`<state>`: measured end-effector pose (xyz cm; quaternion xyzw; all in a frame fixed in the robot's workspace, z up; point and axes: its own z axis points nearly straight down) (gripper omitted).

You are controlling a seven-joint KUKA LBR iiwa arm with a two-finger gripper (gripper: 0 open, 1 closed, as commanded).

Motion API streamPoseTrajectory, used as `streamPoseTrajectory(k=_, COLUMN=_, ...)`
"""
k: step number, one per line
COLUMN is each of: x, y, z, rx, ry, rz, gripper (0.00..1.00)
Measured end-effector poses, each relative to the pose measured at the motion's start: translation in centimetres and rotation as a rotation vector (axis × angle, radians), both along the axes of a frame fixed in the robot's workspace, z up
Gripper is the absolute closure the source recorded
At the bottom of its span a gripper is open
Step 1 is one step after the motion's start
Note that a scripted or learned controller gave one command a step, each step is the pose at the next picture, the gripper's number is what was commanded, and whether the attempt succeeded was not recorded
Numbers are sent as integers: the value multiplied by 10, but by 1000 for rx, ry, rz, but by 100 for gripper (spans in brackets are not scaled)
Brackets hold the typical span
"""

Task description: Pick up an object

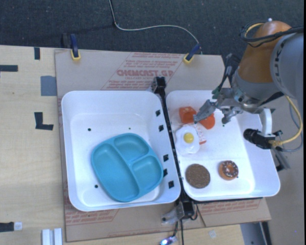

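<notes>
Cardboard covers the counter under 2 white bins; the right bin holds an orange block, just under the gripper, whose fingers are apart. It probably is light, stiff and smooth, so take it across the short sides. Its long axis is hard to judge, perhaps toward the divider.
</notes>
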<state>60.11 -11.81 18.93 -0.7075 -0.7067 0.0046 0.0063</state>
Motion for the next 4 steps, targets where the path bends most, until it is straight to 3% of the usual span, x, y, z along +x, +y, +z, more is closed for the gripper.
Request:
streamPoseTrajectory(k=1, x=3, y=0, z=8, rx=-2, ry=-13, rz=3, gripper=0)
streamPoseTrajectory(k=3, x=-2, y=12, z=-103, rx=-2, ry=-9, rz=2, gripper=0)
streamPoseTrajectory(k=4, x=3, y=12, z=-84, rx=-4, ry=-23, rz=3, gripper=100)
